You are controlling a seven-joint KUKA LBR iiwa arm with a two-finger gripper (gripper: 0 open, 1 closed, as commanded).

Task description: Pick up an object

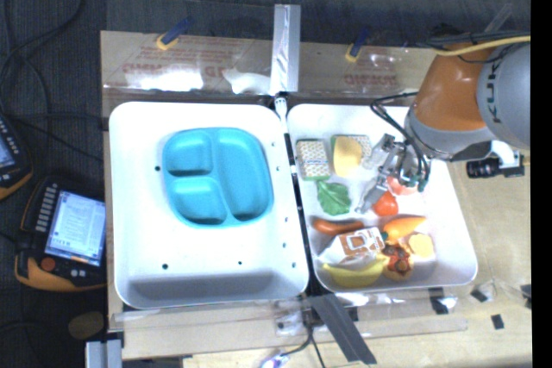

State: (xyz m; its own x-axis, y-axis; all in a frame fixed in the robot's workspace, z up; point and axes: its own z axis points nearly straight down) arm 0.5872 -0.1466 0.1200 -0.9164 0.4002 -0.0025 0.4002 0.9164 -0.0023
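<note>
Currently you are looking at two white bins sitting side by side on the bench. Left bin (129,185): it is holding a blue tray (216,175) with three compartments, lying flat near the middle. Right bin (448,220): it is holding a cluster of toy food. Along the top you are seeing a waffle (311,157) just beside a yellow cheese block (348,155). Below them a green leaf (333,196) is lying, and under that a hot dog (335,227). Toward the near wall a banana (354,274) is curving beneath a small carton (360,244), with an orange piece (407,227) and a yellow slice (421,246) just to their right. A tomato (385,205) is resting near the middle. Arm (466,103): it is reaching in from the right, over the right bin's far corner. Gripper (379,185): it is hanging low over the food, tips pointing down between the cheese block and the tomato, just beside the tomato. Whether the tool is open or closed, you cannot tell, and nothing is visibly gripped. A tablet (73,224) is lying off the bench to the left.
</note>
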